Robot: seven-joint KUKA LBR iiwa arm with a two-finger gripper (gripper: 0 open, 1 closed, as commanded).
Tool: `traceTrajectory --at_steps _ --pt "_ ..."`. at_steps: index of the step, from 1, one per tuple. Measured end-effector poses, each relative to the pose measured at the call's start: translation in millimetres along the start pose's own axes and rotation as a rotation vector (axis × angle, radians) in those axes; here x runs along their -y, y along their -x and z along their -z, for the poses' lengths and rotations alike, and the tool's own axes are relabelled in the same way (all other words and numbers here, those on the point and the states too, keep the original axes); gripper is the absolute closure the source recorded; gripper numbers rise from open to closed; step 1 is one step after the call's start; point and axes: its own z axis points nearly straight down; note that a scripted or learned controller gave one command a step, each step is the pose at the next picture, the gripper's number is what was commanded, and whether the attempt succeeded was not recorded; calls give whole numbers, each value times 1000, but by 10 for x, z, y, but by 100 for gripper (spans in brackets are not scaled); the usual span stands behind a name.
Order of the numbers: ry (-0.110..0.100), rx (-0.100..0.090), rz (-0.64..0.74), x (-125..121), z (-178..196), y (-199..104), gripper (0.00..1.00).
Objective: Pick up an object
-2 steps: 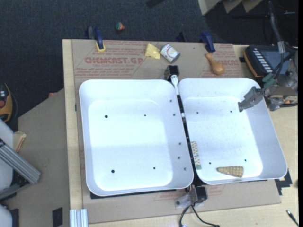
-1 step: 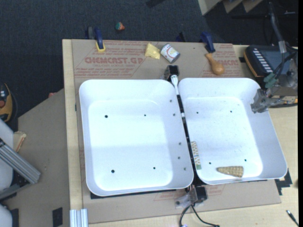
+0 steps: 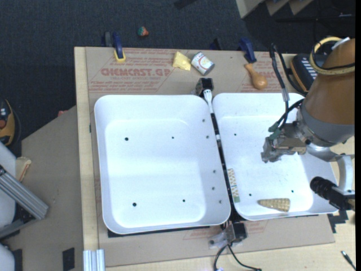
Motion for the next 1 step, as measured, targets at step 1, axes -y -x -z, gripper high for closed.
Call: traceTrajectory --at_steps 1 --pt "28 4 -1 -59 1350 -109 100"
